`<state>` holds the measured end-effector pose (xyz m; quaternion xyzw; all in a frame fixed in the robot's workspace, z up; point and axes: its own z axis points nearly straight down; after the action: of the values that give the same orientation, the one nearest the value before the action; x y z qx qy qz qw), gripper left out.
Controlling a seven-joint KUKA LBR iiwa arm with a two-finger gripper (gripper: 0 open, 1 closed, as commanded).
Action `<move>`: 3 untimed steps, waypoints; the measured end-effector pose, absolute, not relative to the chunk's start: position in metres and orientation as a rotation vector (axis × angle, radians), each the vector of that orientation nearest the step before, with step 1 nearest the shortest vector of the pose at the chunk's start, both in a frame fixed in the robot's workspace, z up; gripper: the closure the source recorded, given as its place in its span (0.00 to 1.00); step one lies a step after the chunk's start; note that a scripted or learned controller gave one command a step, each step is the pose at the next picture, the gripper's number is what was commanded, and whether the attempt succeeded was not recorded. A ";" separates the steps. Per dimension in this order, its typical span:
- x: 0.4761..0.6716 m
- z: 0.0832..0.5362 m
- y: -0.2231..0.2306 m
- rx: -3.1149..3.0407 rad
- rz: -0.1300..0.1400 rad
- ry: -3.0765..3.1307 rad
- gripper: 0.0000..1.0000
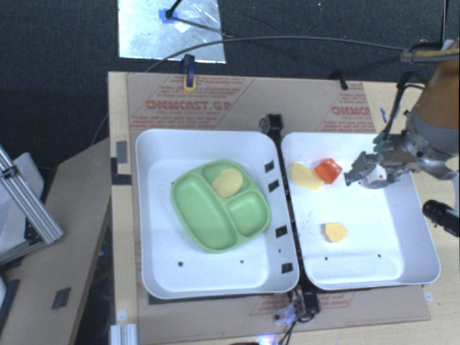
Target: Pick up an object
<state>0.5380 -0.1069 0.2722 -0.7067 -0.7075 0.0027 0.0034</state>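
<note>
red block (328,170) touching yellow piece (306,176), just left of gripper (357,176).

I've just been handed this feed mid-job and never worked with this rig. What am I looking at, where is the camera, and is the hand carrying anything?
This is a single camera fixed above a bench, looking down at a slant. Two shallow white bins sit side by side: the left bin and the right bin. The robot arm, grey with an orange band, reaches in from the right. Its hand sits over the right bin, close to a red block. I see nothing between its fingers, though they are too blurred to say more.

The right bin also holds a pale yellow piece beside the red block, and a small yellow piece nearer the front. The left bin holds a green divided tray with a yellowish lump in one compartment.
</note>
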 end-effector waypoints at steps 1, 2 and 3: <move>0.540 0.277 -0.107 -2.219 -0.002 -2.226 0.00; 0.538 0.216 -0.111 -2.219 0.002 -2.221 0.00; 0.541 0.173 -0.114 -2.219 0.002 -2.220 0.00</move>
<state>0.5410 -0.1135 0.1735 -0.7068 -0.7074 0.0008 0.0015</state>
